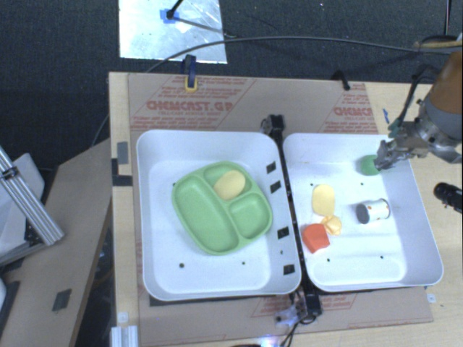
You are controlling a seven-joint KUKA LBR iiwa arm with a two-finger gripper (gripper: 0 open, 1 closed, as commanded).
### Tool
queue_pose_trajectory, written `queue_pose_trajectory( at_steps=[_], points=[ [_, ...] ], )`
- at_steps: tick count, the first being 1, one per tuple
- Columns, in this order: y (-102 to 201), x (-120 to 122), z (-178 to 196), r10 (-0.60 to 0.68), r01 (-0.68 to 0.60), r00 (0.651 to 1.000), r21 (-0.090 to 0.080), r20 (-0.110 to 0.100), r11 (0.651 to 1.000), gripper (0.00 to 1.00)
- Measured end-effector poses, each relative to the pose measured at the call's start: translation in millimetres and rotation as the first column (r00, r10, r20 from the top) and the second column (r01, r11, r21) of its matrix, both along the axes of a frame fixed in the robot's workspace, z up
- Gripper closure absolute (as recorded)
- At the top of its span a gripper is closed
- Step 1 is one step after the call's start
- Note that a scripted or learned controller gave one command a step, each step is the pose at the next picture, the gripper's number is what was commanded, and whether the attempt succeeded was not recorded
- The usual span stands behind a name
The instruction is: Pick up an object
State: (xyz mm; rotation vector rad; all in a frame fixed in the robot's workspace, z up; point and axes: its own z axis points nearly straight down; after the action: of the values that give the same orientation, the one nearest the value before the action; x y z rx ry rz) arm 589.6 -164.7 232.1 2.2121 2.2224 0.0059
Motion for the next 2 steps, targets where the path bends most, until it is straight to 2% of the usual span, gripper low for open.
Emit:
queue_pose_trajectory(
  at_steps=[2],
  points=[
    [106.8,-14.2,16.5,0.005,-0.005,1.000,0.003,-0.006,1.000,1.00]
  ],
)
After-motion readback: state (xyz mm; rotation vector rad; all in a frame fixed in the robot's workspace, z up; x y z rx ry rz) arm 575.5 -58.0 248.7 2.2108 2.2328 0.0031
